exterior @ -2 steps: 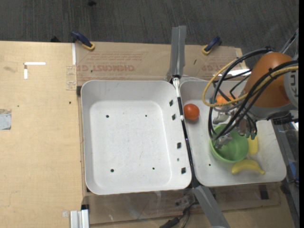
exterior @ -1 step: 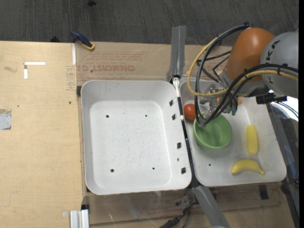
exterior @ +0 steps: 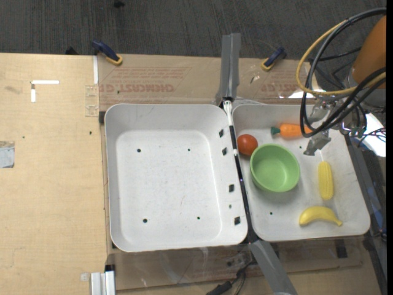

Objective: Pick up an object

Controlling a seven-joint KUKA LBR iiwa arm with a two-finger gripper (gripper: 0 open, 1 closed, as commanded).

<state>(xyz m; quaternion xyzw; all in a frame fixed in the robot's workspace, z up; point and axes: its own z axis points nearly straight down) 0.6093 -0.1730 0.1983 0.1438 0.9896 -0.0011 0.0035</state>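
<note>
The right bin holds a green bowl, a red tomato, an orange carrot, a yellow corn cob and a yellow banana. My gripper hangs over the back right of this bin. It sits just right of the carrot and a little above the corn cob. Nothing shows between its fingers.
The left bin lies beside the right one, split from it by a grey divider. Cables loop above the right bin's back edge. Two clamps hold the cardboard at the back.
</note>
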